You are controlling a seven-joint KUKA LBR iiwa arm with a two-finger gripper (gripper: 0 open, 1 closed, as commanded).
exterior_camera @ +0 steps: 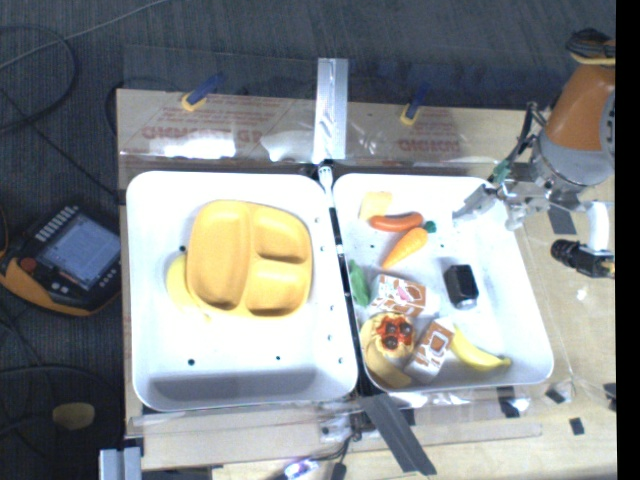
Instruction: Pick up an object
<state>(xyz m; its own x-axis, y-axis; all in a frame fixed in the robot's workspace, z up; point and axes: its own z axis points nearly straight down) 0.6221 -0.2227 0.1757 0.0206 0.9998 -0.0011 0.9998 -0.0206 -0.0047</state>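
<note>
Over the right bin's far corner, tool hangs — grip unreadable — toys lie loose below, unpicked.

Right bin: bare white floor along its three o'clock side and at twelve o'clock, good room to come down there. The black block sits alone mid-bin with space all round. Toward nine o'clock it crowds up: sausage and carrot close together, and at six o'clock the snack packets, the round pastry and the banana are packed tight. Left bin: the yellow divided tray fills the middle, with an open floor strip at six o'clock.
</note>
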